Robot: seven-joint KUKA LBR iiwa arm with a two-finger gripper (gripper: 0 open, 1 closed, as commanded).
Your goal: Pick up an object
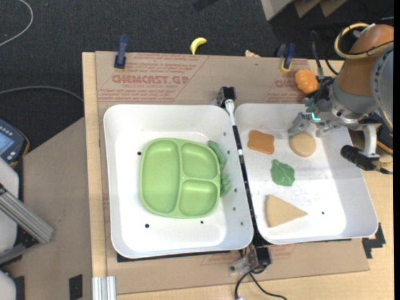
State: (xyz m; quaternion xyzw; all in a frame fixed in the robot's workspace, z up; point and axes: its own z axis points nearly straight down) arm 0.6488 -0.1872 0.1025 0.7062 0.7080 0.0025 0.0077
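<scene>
Gripper hangs low over the far right part of the right bin, reaching in from the right under the grey arm with its orange band. Whether it is parted or closed I cannot tell, since the wrist hides most of it from above. Just below it, touching or nearly touching, lies a round tan disc; the view does not settle whether the tool has hold of it.

To the left of the disc, near the bin's left wall, rests an orange-brown square piece. A green leafy piece lies nearer the middle of the bin, and a tan wedge sits toward the near edge. All three are well apart from the tool.

In the left bin a green divided plate lies flat, with a smaller green leafy bit tucked against its right rim. On the cardboard beyond the bins sit a small orange ball, close to the arm, and a yellow banana-shaped toy.
</scene>
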